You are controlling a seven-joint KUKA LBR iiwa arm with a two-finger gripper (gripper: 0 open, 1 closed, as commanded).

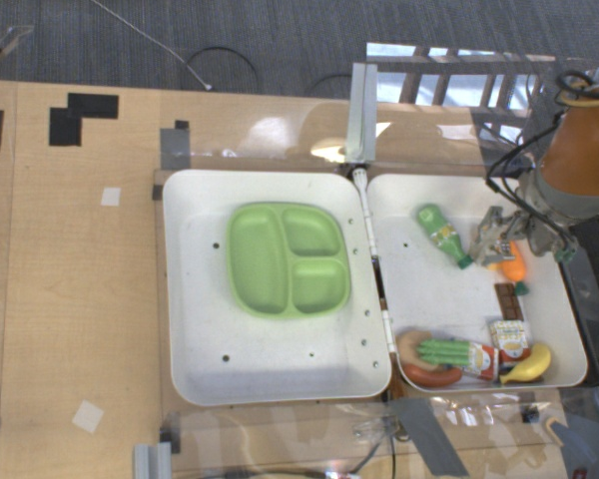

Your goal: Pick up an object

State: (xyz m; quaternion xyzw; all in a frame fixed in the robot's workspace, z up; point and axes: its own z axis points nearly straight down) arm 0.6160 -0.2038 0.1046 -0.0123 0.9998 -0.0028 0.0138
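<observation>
- End effector low in right bin, over orange toy; grip hard to make out.
- Green bottle just beside.
- Green divided plate in left bin.
- Wooden tabletop, grey carpet behind.

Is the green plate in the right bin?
No, the green plate lies in the left bin; the right bin holds the small items.

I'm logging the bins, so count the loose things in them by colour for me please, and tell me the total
Green: 3, the divided plate, the bottle, the long item
Orange: 1, the carrot-like toy
Yellow: 1, the banana
Brown: 1, the bar
Red: 1, the sausage-like piece
Mixed colours: 1, the small packet
Total: 8
</observation>
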